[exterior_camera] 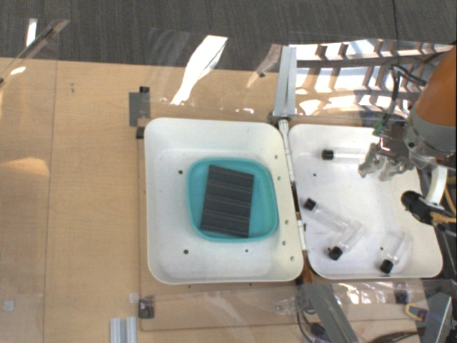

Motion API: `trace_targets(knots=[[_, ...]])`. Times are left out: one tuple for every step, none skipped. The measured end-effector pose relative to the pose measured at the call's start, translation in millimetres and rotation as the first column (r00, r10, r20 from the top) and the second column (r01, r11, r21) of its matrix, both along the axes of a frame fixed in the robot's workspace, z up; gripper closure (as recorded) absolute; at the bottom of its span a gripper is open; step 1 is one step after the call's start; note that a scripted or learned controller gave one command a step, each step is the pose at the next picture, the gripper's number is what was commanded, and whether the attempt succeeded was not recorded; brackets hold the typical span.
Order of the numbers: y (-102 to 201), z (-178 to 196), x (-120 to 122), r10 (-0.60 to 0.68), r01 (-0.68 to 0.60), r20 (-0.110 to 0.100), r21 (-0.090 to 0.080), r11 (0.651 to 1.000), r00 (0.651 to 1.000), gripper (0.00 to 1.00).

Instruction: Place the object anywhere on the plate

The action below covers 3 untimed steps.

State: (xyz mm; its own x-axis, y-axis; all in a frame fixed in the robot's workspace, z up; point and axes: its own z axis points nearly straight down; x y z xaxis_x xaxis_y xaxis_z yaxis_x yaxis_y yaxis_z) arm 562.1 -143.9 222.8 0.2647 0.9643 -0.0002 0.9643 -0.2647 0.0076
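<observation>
On the bench (71,191) sit two white bins side by side. Inside the left bin (164,256) lies a teal plate (194,191), right in the middle. A dark grey ribbed block (228,201) lies flat on the plate, a bit tilted, and it covers most of the plate's middle. Teal shows all round the block.

Right of the plate is the other bin (314,191). A few clear tubes with black caps lie in it. One tube (341,153) lies near the far wall of that bin. Two more tubes (335,227) lie near the plate's side of that bin, one crossing toward the other. One small tube (393,252) lies at the near right corner.

Far right of the plate, the arm (439,106) comes in, grey with orange on it. Its gripper (378,164) hangs over the right bin, close to the far tube but not touching it. I cannot tell if its fingers are apart or together, and I see nothing in them.

Nothing sits between the gripper and the plate but the two bin walls. A metal frame (357,56) stands behind the right bin.
</observation>
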Motion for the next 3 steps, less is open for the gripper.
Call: trace_targets(knots=[[0.0, 0.1, 0.0, 0.000, 0.000, 0.000, 0.000, 1.000, 1.000, 0.00], [63.8, 27.0, -38.2, -0.171, 0.171, -0.002, 0.003, 0.985, 0.985, 0.00], [143.7, -38.7, -54.3, -0.210, 0.210, -0.004, 0.004, 0.978, 0.978, 0.00]])
